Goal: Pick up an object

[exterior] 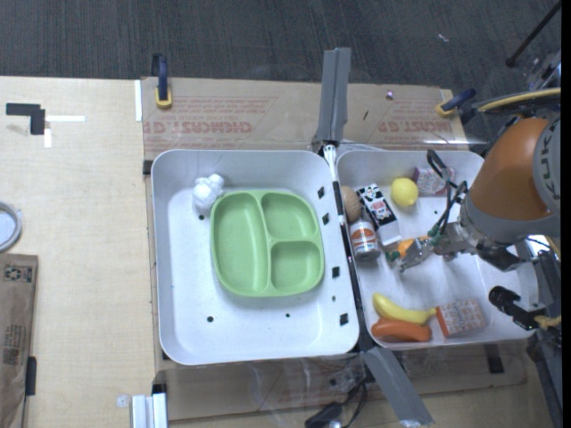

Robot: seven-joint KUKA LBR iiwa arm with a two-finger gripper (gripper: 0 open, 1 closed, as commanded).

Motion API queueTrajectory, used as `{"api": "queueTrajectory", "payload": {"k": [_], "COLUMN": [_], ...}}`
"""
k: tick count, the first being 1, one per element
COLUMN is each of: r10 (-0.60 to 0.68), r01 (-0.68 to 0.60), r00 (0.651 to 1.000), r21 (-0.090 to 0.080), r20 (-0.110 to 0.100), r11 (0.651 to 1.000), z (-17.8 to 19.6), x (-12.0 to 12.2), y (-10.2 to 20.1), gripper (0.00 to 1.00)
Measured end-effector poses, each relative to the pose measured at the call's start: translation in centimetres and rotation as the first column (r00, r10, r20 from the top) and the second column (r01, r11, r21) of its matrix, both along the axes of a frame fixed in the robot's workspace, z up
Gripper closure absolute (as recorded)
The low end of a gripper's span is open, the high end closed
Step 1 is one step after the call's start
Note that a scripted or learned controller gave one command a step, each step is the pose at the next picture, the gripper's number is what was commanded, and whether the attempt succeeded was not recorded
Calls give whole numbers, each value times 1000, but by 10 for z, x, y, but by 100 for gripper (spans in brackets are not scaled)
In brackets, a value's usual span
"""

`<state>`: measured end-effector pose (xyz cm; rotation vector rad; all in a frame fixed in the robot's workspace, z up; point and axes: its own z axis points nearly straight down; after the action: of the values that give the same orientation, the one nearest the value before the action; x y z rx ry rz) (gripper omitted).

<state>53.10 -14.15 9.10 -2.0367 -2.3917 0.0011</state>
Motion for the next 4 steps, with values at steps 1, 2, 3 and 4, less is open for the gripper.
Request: {"api": "queueTrajectory", "payload": {"k": [1, 2, 3, 4], "r10": [110, 111, -153, -153], "r01": [-110, -111, 153, 153], "r00": [994, 994, 988, 988], "r21": [0, -2, -2, -2], "r20": [-25, -14, 0, -1], "r11": [994, 994, 988, 988], "z": [-3, 7, 117, 117], "x": [65, 68, 59, 59], "y": [15, 16, 68, 68], "gripper": [0, 100, 100, 0]}}
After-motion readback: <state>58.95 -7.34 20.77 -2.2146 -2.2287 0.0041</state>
